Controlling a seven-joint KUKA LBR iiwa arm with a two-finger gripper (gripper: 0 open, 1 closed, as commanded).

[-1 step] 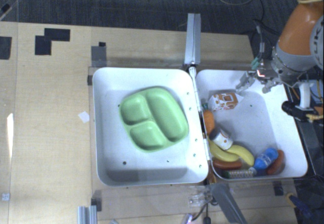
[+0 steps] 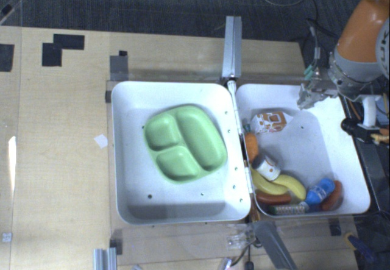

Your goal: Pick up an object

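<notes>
The gripper [image 2: 306, 99] hangs over the far right corner of the right bin [image 2: 347, 141] — whether it is spread or pressed together cannot be told, and nothing shows pinched in it. Toward that bin's near edge lie a banana [image 2: 280, 184], a blue bottle [image 2: 319, 191] and a small carton [image 2: 270, 121] — all apart from the gripper. Beside the right bin, the left bin [image 2: 131, 141] holds a green divided plate [image 2: 184, 142].

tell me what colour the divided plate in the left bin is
Light green, seen in the camera view: divided plate.
</notes>
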